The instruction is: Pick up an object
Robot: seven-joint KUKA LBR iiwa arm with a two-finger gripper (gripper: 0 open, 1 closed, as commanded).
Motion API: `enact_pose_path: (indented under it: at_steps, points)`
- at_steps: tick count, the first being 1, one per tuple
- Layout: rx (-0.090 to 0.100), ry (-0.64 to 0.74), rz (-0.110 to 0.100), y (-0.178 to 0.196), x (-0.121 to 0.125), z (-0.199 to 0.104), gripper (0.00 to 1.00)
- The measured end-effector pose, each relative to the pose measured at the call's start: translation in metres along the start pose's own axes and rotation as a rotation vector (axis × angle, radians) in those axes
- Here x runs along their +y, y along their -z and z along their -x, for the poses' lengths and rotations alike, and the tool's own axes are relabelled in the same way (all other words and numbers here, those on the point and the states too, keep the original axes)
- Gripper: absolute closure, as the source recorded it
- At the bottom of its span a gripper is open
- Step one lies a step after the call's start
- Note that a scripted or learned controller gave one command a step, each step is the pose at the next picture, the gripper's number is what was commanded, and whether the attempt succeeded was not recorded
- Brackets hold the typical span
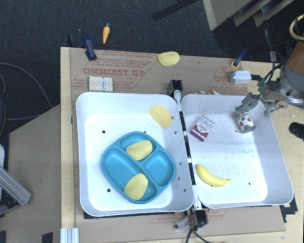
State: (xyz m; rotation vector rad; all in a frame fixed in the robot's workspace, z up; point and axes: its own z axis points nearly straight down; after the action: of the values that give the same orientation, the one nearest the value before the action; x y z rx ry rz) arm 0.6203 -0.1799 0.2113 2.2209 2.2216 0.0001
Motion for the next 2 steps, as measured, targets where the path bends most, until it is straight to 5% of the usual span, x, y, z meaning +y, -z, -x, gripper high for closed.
enact_pose_path:
  at_steps: [1, 2]
  points:
    - [-0.001, 0.0, -0.001, -0.095, 0.046, 0.04, 0.0]
    - [0.001, 0.002, -0.002, -0.127, 0.046, 0.008, 0.0]
